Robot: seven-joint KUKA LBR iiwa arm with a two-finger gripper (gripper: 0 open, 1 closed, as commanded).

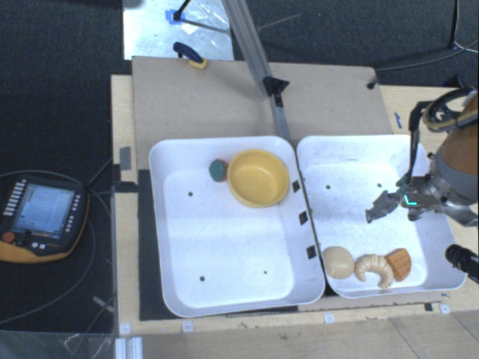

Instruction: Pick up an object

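Observation:
My gripper (pixel 379 209) hangs over the middle of the right bin (pixel 352 163), reaching in from the right, with nothing visible between its fingers. Below it, along the bin's front wall, lie a round beige ball-like piece (pixel 337 262), a pale curved croissant-shaped piece (pixel 374 267) and an orange-brown ridged piece (pixel 399 263), all touching in a row. In the left bin (pixel 224 275) a yellow bowl (pixel 258 177) sits at the back right, with a small teal-green object (pixel 218 170) right beside its left rim.
A grey camera pole (pixel 251 43) slants across the cardboard behind the bins. A teach pendant (pixel 41 215) lies on the floor at the left. A blue-and-yellow clamp (pixel 188 54) sits at the cardboard's back edge. Cables loop near the arm at the right.

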